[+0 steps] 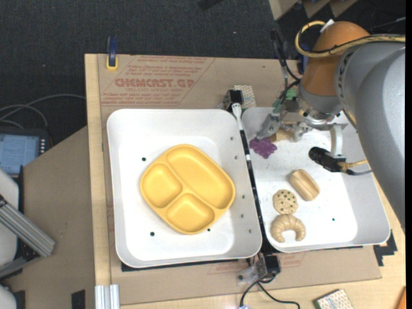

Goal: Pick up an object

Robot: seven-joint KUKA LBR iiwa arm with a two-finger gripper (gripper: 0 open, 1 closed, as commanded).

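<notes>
While claw grip cannot be told, purple toy just beside, cookie, croissant, bread roll nearby.

Brown bench carries two white bins side by side: left bin, right bin
</notes>
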